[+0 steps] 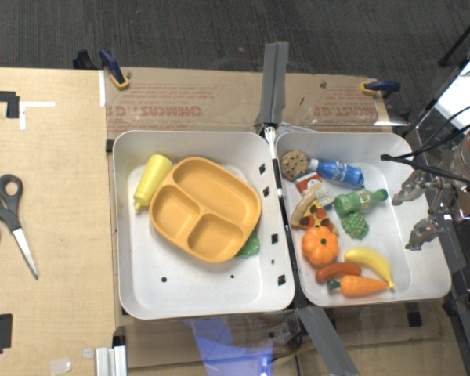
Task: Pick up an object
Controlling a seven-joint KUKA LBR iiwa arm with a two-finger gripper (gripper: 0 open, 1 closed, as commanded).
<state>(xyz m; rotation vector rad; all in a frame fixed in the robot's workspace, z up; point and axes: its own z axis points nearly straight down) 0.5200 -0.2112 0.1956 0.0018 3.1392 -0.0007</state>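
Observation:
My gripper (414,214) hangs over the right edge of the right bin (403,276). It is open, with its two grey fingers (409,189) spread and nothing between them. To its left lie several toy foods: a green bottle (360,201), a blue bottle (338,171), a cookie (294,162), a pizza slice (305,208), a green broccoli piece (355,226), an orange pumpkin (320,245), a banana (373,262), a sausage (338,271) and a carrot (361,286). The green bottle's cap is the nearest to the fingers, a short gap away.
The left bin (141,288) holds an orange divided plate (204,207), a yellow bottle (152,180) beside it and a green item (251,247) half under the plate. Scissors (12,218) lie on the wooden bench at the far left. Cables run past the arm at the right.

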